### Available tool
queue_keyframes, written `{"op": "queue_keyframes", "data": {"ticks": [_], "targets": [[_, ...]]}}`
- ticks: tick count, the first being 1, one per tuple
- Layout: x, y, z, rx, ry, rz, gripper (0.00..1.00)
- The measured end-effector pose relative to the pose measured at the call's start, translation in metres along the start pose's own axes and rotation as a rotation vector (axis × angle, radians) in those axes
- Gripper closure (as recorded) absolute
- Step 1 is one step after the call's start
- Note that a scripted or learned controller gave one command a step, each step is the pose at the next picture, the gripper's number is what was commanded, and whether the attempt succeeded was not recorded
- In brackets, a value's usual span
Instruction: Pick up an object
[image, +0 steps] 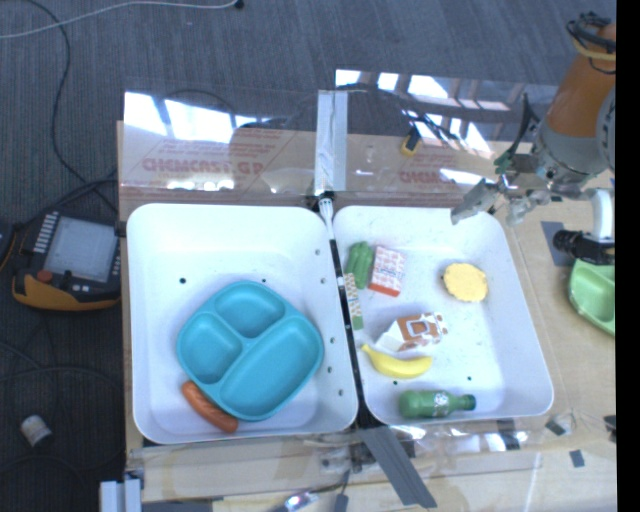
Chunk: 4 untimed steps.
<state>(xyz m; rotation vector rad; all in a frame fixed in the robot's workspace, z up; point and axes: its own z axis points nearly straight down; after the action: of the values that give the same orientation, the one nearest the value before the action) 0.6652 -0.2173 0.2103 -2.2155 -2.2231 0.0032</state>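
Note:
The right bin (520, 330) holds a green cucumber-like piece (359, 262), a red and white packet (388, 270), a round yellow disc (465, 282), a small brown and white carton (418, 330), a banana (398, 362) and a green bottle (436, 403) lying on its side. My gripper (492, 200) hangs over the far right corner of that bin, above and behind the yellow disc. Nothing is seen in its grasp.
The left bin (160, 250) holds a blue divided plate (250, 348) with an orange sausage (208, 405) by its front-left edge. A clear panel (330, 150) stands behind both bins. A green object (595, 290) lies on the bench to the right.

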Motion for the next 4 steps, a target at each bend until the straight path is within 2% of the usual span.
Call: {"op": "queue_keyframes", "data": {"ticks": [1, 2, 3, 4], "targets": [[0.002, -0.036, 0.101, 0.002, 0.006, 0.007, 0.00], [0.014, -0.098, 0.121, -0.017, -0.005, -0.205, 0.00], [0.005, -0.035, 0.121, -0.015, 0.008, -0.286, 0.00], [0.002, -0.011, 0.035, -0.004, -0.002, -0.358, 0.00]]}}
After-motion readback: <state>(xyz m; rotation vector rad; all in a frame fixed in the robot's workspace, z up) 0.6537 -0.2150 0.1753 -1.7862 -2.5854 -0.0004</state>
